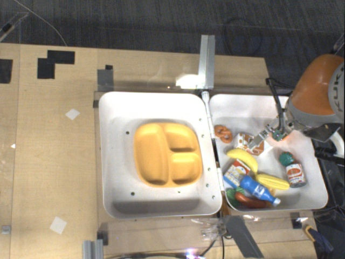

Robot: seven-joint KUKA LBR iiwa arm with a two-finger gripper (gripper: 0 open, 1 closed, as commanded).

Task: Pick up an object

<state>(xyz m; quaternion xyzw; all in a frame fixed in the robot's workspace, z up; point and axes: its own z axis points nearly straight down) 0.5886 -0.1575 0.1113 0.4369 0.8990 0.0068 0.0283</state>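
right bin (318, 198), lower right of frame: toy clutter
pincer (271, 133) over pretzel pack (249, 143), finger state cannot be told; banana (242, 159), blue bottle (257, 189), sauce bottle (293, 170) nearby; yellow tray (166, 154) in left bin (116, 144).

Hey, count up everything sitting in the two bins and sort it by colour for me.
Yellow: 3, the tray and two bananas
Red and white: 3, the jar, carton and packet
Blue: 1, the bottle
Orange: 1, the pretzel
Red: 1, the pepper
Total: 9
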